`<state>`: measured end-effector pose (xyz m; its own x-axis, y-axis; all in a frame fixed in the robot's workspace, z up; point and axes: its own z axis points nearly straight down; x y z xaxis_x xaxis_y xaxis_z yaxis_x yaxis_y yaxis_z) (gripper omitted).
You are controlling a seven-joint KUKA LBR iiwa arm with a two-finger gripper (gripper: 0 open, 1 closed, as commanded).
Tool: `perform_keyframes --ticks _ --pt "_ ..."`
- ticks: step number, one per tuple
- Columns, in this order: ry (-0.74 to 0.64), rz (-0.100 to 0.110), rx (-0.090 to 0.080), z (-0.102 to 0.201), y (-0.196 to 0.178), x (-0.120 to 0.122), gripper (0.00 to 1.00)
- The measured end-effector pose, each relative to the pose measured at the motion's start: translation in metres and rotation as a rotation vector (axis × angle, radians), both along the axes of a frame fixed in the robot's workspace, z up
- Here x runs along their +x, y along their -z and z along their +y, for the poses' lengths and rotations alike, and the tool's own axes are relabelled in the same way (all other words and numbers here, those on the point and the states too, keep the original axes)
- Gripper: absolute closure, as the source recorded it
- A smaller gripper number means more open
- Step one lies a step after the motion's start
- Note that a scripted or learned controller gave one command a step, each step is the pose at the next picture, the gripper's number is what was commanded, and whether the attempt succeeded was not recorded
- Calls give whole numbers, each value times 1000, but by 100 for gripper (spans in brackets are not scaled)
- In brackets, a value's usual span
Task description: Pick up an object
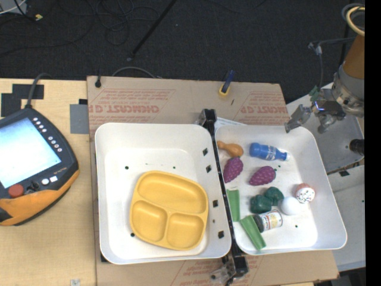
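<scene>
Grey arm (348,91), orange band (357,55), grey metal claw (314,119)

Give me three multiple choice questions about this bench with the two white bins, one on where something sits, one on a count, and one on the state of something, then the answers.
1. Where does the yellow tray lie?
A. in the left bin
B. in the right bin
C. on the cardboard behind the bins

2. How many purple grape bunches are in the right bin?
A. one
B. two
C. four

3. How does the blue bottle rest?
A. standing upright
B. lying on its side
C. lifted off the bin floor by the arm

Answers:
1. A: the yellow tray sits on the floor of the left bin.
2. B: one grape bunch lies by the divider and another grape bunch just to its right, both in the right bin.
3. B: the blue bottle lies flat near the bin's back wall, apart from the end effector.
</scene>
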<state>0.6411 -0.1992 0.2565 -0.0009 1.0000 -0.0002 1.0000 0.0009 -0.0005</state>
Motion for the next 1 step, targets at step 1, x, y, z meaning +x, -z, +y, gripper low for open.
perform_keyframes --ticks 1 --pt "-4 15 6 83 143 -18 0"
